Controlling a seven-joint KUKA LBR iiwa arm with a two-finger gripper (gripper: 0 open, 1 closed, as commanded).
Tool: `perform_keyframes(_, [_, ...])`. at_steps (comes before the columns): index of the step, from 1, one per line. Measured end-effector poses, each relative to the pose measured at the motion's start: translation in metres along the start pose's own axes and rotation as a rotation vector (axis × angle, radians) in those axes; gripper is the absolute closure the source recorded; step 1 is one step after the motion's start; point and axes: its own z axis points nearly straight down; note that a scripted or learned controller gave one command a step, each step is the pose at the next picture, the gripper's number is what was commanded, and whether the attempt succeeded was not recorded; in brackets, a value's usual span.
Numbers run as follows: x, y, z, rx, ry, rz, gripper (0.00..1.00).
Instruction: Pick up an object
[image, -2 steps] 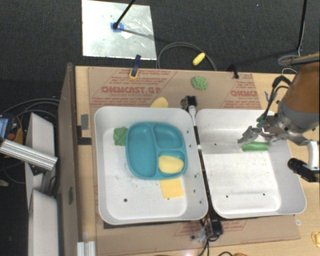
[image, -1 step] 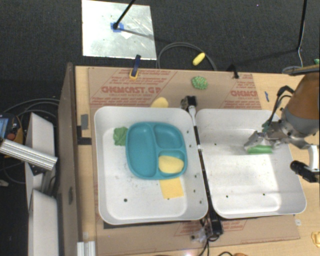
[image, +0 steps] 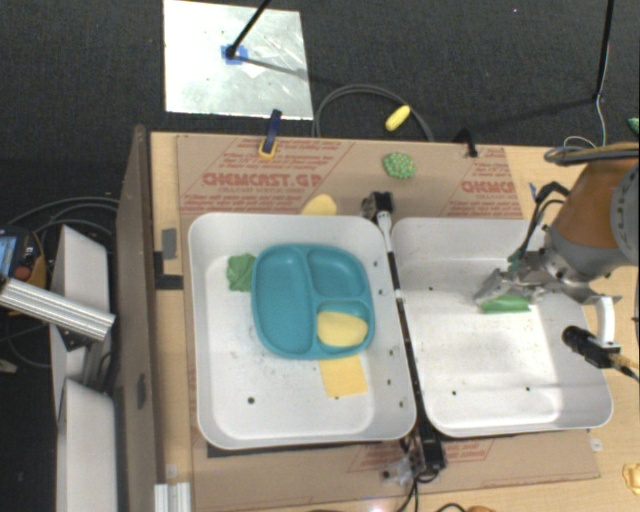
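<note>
My gripper (image: 508, 288) is low in the right bin (image: 500, 400), near its back right part, on the grey arm with the orange band (image: 612, 180). A small flat green object (image: 506, 304) lies on the bin floor right under and just in front of the gripper tip, partly covered by it. In the left bin (image: 225, 400) a blue divided plate (image: 290, 300) carries a yellow lump (image: 342, 328) in its lower right compartment. A flat yellow slice (image: 345, 377) lies in front of the plate and a green leafy piece (image: 240, 271) sits at the plate's left edge.
Behind the bins, on the cardboard, sit a yellow piece (image: 320, 206) and a knobbly green piece (image: 399, 165). A black divider rail (image: 396, 300) runs between the bins. A black and white fitting (image: 592, 340) juts over the right bin's right side.
</note>
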Motion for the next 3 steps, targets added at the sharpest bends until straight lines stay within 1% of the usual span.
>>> perform_keyframes(1, [0.0, 0.002, -0.014, -0.006, -0.001, -0.001, 1.0])
perform_keyframes(2, [0.044, 0.069, -0.064, -0.013, -0.001, -0.006, 1.0])
perform_keyframes(3, [0.095, 0.012, -0.138, -0.008, 0.002, -0.005, 1.0])
